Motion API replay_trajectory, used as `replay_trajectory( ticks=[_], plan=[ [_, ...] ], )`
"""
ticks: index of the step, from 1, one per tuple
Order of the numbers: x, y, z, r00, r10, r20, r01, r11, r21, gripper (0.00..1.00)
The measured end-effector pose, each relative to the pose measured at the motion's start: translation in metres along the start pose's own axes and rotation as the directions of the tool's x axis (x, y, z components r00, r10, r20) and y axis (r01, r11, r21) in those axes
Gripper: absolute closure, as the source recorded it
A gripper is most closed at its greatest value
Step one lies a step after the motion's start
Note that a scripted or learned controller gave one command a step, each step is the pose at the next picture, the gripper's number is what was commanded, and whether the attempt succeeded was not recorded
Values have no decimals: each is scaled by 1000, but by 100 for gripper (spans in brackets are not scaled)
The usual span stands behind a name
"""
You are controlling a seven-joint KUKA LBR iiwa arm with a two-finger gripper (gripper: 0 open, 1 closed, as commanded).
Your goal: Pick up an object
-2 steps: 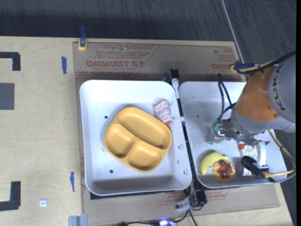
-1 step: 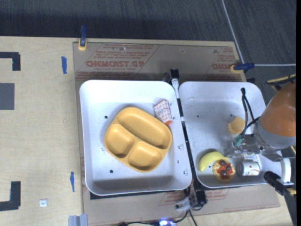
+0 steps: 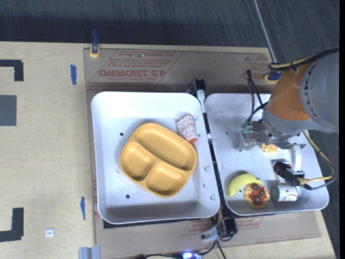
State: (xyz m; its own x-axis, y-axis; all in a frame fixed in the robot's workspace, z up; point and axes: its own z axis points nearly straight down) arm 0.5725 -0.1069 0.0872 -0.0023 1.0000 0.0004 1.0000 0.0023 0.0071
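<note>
My gripper [image 3: 251, 140] hangs low over the middle of the right bin [image 3: 226, 109], with the orange-banded wrist to its right. A small pale orange piece [image 3: 269, 149] lies just right of the gripper, partly hidden by it. Along the bin's front edge lie a yellow banana [image 3: 239, 183], a round pizza-like toy [image 3: 255, 195] and a small white and red can [image 3: 287, 193]. None of these three is touching the gripper.
The left bin [image 3: 108, 144] holds a large yellow divided plate [image 3: 157, 158] and a small red and white packet [image 3: 186, 128] at the plate's far right edge. A raised rim [image 3: 209, 144] separates the two bins.
</note>
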Motion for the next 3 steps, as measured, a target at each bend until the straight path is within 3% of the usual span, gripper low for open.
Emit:
replay_trajectory(
  ticks=[1, 2, 3],
  plan=[
    [0, -1, 1, 1000, 0, 0, 0, 1000, 3, 0],
    [13, -89, 1, 1000, 3, 0, -3, 1000, 6, 0],
    [12, -86, -11, 1000, 4, 4, -4, 1000, -4, 100]
  ],
)
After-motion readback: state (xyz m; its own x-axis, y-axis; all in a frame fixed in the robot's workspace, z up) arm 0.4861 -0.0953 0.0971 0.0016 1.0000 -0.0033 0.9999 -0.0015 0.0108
